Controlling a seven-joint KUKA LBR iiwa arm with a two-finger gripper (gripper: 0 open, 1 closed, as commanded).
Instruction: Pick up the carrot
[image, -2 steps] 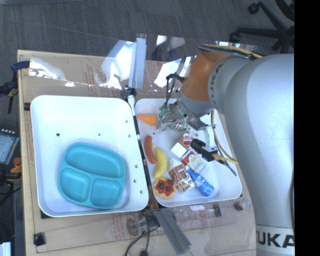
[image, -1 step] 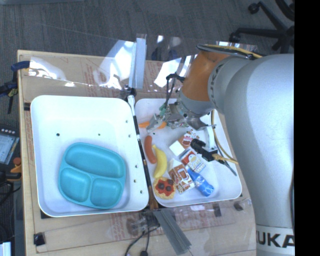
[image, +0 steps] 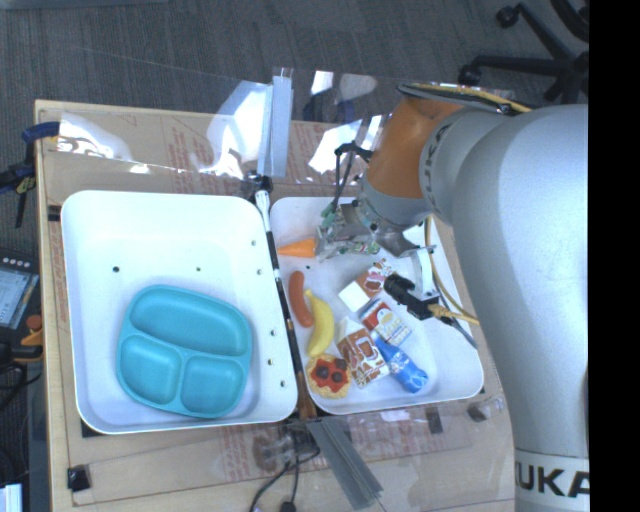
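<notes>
Jaws of the big grey arm are down in the right bin, right next to the thick end of the carrot, but I cannot tell if they are open or closed, or if they hold it. That carrot lies near the bin's top left corner, its point aimed at the left bin with the blue tray. Below the carrot are a sausage, a banana, a pizza slice and a blue bottle.
</notes>
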